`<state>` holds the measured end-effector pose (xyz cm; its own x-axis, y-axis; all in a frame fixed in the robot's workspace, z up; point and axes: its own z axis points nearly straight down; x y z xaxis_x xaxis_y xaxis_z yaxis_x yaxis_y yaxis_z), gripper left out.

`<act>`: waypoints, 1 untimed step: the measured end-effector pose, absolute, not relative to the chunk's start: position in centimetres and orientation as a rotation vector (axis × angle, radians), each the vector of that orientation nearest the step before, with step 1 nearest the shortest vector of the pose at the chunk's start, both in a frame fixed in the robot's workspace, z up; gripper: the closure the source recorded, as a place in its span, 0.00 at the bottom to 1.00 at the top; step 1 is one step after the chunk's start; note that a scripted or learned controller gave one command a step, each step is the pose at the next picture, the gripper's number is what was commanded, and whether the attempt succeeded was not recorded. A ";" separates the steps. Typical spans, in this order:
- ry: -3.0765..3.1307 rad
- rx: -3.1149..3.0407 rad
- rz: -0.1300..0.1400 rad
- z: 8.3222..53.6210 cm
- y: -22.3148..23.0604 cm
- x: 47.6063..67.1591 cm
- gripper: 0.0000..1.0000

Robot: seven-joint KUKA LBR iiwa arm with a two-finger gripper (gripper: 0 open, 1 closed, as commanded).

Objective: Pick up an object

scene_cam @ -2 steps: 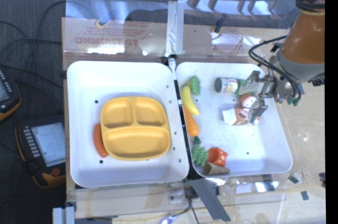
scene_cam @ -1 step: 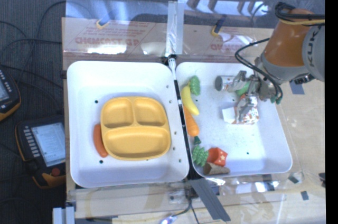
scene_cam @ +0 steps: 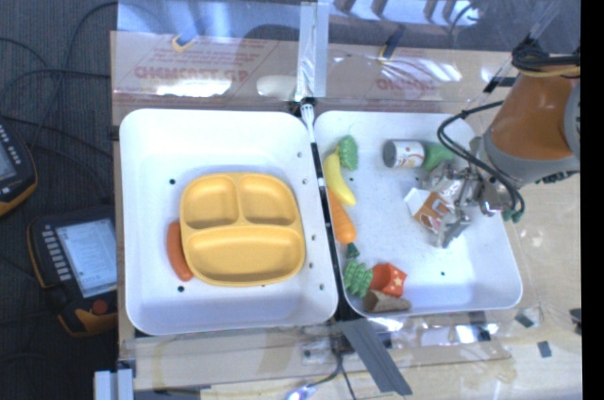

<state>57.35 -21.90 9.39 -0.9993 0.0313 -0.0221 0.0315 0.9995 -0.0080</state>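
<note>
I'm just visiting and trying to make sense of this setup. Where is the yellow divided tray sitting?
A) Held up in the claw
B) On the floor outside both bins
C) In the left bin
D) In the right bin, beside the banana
C: the yellow divided tray lies flat in the left bin, with a reddish sausage-like piece at its left edge, while the banana lies in the right bin.

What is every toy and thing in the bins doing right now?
Yellow tray: flat in the left bin.
Hot dog: lying beside the tray.
Banana: lying along the right bin's left wall.
Carrot: lying below the banana.
Can: on its side.
Snack packet: lying flat, by the gripper.
Red box: resting near the front edge.
</note>
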 end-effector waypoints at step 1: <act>3.114 0.138 -0.015 9.5 -22.5 50.8 0.00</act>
<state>50.79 -22.54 9.49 -0.9958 0.0886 -0.0246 0.0888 0.9960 -0.0083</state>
